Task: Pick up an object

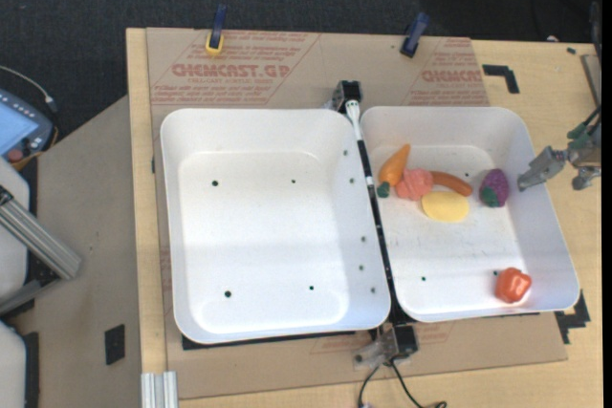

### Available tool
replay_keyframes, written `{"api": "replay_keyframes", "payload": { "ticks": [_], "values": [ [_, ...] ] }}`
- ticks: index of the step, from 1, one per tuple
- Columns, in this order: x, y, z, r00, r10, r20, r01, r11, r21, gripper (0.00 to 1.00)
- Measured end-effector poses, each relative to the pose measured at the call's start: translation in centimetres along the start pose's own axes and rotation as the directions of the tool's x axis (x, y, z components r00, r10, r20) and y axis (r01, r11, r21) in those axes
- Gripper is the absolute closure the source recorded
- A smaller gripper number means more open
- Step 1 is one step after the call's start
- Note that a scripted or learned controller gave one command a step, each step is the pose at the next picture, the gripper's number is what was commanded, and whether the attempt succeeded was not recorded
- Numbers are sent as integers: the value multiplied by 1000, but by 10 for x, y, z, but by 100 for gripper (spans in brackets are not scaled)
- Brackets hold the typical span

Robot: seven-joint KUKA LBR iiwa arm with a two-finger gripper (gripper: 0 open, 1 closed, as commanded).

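So the stuff I could grab all sits in the right bin (pixel 535 205): a purple piece (pixel 494 187) nearest the bin's right wall, a yellow one (pixel 446 206), a pink lump (pixel 414 184) touching an orange carrot-like thing (pixel 394 164), and a red pepper-ish one (pixel 513 285) alone by the near right corner. The left bin (pixel 191 234) is beside it. My gripper (pixel 538 169) hangs at the worktop's right edge, over the bin wall, holding nothing. It's cut off there, so I can't tell how wide it's open. Risk: the pink, orange and yellow pieces crowd together, so I'd probably nudge one instead of grabbing it.
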State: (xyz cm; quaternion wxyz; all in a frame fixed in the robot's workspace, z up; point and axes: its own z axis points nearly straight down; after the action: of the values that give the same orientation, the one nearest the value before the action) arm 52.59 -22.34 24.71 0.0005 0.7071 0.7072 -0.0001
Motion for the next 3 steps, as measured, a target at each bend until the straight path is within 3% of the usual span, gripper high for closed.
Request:
{"api": "replay_keyframes", "payload": {
  "ticks": [1, 2, 3],
  "values": [
    [129, 15, 168, 1000, -9, -6, 9, 1000, 5, 0],
    [211, 98, 54, 1000, -12, -3, 12, 1000, -18, 0],
    [267, 24, 63, 1000, -5, -4, 5, 1000, 8, 0]
  ]
}}
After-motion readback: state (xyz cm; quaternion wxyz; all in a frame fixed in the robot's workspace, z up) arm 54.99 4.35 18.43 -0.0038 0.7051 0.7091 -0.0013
